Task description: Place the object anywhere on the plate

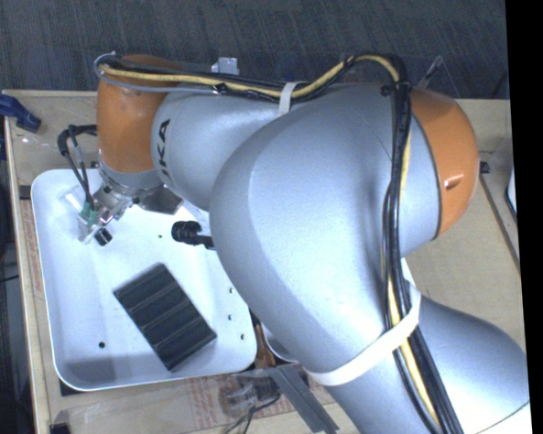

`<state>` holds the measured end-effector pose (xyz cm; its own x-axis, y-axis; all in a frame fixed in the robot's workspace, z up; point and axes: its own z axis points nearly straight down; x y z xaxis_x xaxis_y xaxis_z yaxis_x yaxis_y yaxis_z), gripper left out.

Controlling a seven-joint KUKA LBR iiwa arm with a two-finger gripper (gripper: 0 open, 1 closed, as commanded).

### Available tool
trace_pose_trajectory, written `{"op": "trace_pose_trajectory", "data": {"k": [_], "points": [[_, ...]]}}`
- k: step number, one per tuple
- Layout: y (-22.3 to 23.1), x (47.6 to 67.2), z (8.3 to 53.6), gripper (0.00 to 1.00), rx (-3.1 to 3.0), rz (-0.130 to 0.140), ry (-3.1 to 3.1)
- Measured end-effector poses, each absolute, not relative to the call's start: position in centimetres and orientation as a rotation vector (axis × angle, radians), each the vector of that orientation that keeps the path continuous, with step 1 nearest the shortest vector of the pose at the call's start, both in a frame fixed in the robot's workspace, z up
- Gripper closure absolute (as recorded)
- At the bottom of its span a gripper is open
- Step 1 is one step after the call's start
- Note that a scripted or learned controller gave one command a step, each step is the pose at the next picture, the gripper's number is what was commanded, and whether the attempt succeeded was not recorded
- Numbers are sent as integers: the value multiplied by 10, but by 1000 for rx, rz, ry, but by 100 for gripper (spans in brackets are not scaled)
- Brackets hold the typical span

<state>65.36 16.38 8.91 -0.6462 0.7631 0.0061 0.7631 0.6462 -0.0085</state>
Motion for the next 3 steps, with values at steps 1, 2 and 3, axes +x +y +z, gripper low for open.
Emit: {"op": "trace_pose_trajectory", "data": {"k": [1, 2, 3], "points": [[191, 648, 91, 100, -957, 25, -2993], [195, 603, 94, 100, -700, 34, -3073], [147, 600, 92, 100, 44, 3, -3139]]}}
